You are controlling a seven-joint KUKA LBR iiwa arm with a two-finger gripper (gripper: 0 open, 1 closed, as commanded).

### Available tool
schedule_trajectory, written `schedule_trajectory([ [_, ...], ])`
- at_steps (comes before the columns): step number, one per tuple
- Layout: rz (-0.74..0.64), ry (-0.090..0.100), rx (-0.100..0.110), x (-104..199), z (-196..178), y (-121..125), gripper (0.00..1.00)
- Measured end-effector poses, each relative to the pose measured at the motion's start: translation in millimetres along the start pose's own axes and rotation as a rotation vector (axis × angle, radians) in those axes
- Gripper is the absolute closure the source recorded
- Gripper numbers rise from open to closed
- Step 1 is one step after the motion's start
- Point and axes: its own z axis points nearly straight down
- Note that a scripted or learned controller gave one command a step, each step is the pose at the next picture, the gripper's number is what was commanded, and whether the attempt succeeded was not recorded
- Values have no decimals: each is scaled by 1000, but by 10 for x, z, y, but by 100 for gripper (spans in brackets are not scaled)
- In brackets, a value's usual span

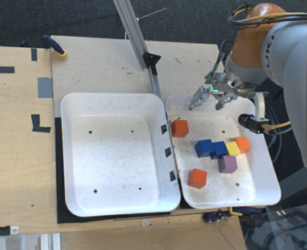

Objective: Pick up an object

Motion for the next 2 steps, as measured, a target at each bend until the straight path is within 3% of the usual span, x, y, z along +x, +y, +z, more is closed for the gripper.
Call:
schedule_trajectory([
  [1, -1, 0, -5, 0, -30, 11, 0],
  [2, -1, -2, 1, 24, 619, -13, 0],
])
